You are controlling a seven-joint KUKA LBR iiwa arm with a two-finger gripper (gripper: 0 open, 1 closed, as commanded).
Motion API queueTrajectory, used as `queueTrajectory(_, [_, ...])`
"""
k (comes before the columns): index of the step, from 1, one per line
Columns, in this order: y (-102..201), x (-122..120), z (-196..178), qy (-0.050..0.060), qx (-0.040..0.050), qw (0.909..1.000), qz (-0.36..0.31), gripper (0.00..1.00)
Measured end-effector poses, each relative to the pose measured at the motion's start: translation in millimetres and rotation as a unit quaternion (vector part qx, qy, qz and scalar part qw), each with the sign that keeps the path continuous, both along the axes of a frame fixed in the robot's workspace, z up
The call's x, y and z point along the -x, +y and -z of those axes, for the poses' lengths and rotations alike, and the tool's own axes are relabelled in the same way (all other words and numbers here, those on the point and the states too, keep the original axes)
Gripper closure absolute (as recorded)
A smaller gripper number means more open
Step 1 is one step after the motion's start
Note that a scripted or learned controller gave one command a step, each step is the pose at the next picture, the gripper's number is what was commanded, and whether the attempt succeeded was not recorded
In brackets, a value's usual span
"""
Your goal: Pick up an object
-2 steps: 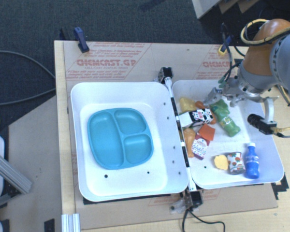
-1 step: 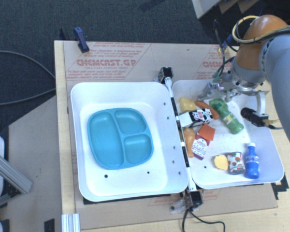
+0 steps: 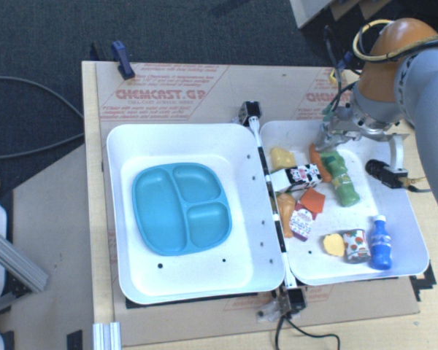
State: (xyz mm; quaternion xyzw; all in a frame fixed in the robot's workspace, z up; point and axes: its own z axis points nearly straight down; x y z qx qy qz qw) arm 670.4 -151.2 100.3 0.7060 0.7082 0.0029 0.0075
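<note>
— Pincer (image 3: 334,138)?
— Lowered into the right bin (image 3: 409,217), at the upper end of the green packet (image 3: 341,175); grip state impossible to tell.
— Nearby?
— Blue bottle (image 3: 379,243) near the front; blue divided tray (image 3: 182,207) resting in the left bin (image 3: 131,152), well apart.

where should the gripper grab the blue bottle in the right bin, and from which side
Probably across the blue bottle's body, coming straight down from above. It lies flat near the right bin's front right corner, white cap pointing to the back. The small patterned can crowds its left side, so grip above the can, toward the cap.
</note>
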Motion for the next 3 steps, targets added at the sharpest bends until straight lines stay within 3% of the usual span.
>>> queueTrajectory(1, [0.1, 0.1, 0.2, 0.000, -0.0001, 1.0000, 0.000, 0.00])
queueTrajectory(2, [24.2, 40.2, 15.9, 0.008, -0.0036, 1.0000, 0.002, 0.00])
queueTrajectory(3, [24.4, 39.5, 5.4, 0.007, -0.0033, 1.0000, 0.001, 1.00])
